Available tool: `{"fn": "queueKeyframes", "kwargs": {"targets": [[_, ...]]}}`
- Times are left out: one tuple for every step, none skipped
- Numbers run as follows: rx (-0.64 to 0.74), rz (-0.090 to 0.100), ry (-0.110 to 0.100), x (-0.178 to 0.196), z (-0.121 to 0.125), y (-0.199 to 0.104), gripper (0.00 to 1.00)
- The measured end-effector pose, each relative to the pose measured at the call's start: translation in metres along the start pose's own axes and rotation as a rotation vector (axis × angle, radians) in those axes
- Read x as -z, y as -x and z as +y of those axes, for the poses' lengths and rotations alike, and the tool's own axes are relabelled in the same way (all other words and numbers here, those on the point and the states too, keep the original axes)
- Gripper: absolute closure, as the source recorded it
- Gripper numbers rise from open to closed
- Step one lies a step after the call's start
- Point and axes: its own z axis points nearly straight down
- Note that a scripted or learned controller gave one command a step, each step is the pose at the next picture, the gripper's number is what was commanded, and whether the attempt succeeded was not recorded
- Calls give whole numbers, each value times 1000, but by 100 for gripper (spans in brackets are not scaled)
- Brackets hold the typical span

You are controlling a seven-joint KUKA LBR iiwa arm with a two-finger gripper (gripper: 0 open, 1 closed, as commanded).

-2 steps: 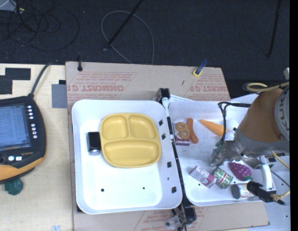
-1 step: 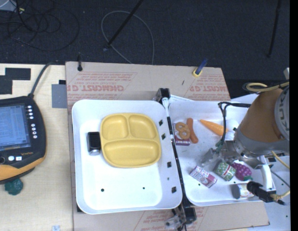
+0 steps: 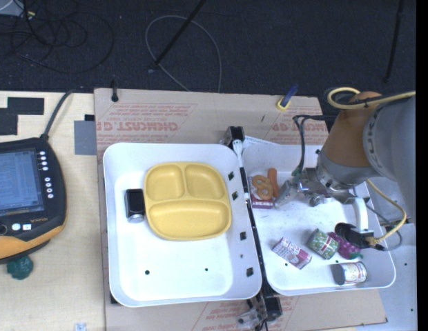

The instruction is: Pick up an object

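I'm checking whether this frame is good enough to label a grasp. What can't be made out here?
- Gripper: blurred and part hidden under the arm's wrist; open or shut is unclear.
- Small packet beside it: print too small to read.
- Dark purple object: partly covered by a cable.
- Small black object: tucked against the yellow divided plate, unidentifiable.

The grey arm [image 3: 390,140] reaches in from the right, its orange band [image 3: 345,140] sitting just above the wrist. The wrist angles down and to the left. The pincer [image 3: 302,188] hangs low at the arm's left end, its metal parts blurred together.
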Motion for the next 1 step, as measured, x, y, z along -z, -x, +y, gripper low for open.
{"fn": "queueKeyframes", "kwargs": {"targets": [[-1,1,-1,1,-55,-3,0]]}}
